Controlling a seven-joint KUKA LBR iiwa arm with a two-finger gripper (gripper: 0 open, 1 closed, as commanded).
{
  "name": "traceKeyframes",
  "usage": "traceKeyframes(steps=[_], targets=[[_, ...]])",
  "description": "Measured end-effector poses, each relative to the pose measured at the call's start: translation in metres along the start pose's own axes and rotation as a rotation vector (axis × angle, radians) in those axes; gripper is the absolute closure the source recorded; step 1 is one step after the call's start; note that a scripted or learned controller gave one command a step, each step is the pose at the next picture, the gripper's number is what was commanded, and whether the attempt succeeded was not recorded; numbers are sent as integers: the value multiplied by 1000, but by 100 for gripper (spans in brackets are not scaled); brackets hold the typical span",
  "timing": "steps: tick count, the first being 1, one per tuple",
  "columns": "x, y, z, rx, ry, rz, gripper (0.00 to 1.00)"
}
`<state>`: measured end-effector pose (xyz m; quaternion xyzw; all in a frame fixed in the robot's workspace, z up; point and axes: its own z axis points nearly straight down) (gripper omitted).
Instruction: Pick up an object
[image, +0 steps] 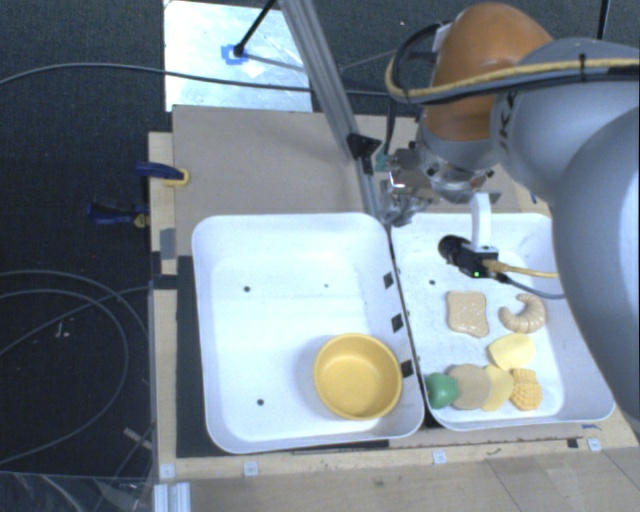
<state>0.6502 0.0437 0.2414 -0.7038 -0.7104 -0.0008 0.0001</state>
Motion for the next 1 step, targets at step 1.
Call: traceKeyframes(steps=[1], targets=[[45, 16, 14, -1, 0, 0, 100]])
